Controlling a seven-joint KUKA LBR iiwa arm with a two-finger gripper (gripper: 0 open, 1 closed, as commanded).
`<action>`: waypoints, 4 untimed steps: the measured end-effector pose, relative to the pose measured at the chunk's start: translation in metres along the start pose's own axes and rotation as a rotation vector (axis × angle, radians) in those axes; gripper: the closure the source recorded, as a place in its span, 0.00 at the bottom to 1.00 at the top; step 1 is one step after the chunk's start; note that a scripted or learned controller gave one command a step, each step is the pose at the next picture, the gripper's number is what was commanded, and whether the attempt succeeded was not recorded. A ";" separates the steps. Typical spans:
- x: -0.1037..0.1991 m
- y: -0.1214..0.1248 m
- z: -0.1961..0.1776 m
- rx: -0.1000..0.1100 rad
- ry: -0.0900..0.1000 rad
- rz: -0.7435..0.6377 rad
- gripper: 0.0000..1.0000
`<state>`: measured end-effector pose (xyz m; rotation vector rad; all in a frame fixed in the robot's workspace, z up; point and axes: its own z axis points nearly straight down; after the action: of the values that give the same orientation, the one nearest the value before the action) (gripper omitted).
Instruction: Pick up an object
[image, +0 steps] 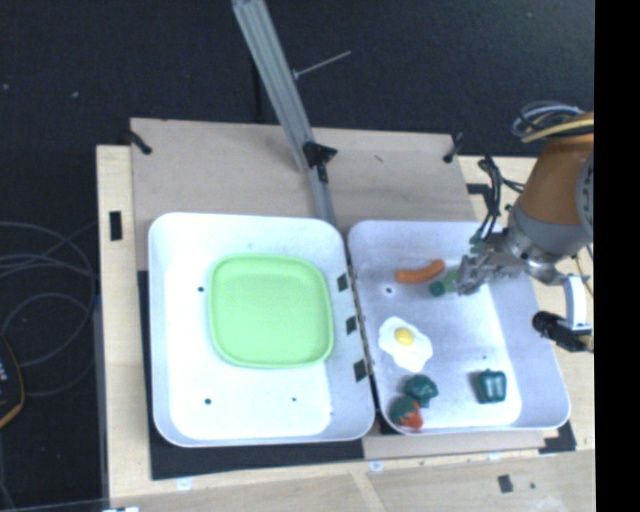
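In the right bin (520, 330) lie an orange sausage (419, 271), a small green piece (438, 288), a fried egg (404, 340), a green and red vegetable (413, 396) and a dark green pepper (489, 386). My gripper (468, 279) hangs low at the bin's upper right, just right of the small green piece and the sausage's end. The arm's grey wrist and orange band reach in from the right.
The left bin (180, 300) holds a light green square plate (270, 310). A grey metal pole (285, 95) slants down from the top to the gap between the bins. Black cables hang by the wrist at the right.
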<state>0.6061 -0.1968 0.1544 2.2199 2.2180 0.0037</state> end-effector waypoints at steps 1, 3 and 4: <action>-0.004 0.009 -0.048 -0.001 0.000 -0.001 1.00; 0.040 0.014 -0.107 0.002 0.002 -0.004 1.00; 0.098 0.011 -0.098 0.003 0.001 -0.004 1.00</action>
<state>0.6171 -0.0987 0.2521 2.2176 2.2249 0.0015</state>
